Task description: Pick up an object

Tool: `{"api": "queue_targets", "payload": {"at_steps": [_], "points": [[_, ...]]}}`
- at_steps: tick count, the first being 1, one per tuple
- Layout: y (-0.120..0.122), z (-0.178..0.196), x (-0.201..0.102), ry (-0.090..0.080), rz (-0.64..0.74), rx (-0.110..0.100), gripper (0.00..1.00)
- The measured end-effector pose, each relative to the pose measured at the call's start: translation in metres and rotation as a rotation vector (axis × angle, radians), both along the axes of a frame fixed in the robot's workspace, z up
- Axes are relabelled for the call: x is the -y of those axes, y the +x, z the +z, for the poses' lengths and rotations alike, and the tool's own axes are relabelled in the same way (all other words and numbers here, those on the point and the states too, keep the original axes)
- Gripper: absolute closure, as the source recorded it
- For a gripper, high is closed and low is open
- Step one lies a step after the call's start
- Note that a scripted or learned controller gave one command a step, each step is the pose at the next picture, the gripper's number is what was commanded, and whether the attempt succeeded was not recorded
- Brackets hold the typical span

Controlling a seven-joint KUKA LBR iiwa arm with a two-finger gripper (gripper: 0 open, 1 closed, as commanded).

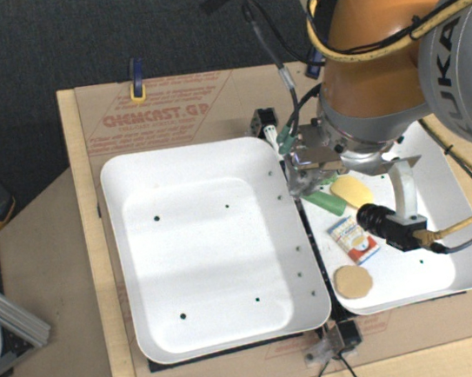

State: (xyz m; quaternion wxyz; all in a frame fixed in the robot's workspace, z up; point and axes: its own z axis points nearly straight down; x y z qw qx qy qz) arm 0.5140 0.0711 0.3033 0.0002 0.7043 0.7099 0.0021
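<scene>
My hand point(304, 173) low at right bin's point(460, 277) ten o'clock, by green piece point(326, 202); grip state unreadable. Judging pick undone.

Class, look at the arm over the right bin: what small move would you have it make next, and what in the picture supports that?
Probably a short descent onto the green object. The end effector hangs at the right bin's left side, just above that object's upper end, and I cannot see anything held. The yellow piece, small card and tan disc lie further off.
</scene>
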Motion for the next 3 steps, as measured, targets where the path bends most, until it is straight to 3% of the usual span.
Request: {"api": "queue_targets", "payload": {"at_steps": [1,2,3], "points": [[-0.022,0.022,0.096,-0.006,-0.018,0.001,1.00],[-0.018,0.006,0.038,-0.001,-0.003,-0.007,1.00],[-0.036,-0.006,0.127,-0.005,-0.018,-0.007,1.00]]}}
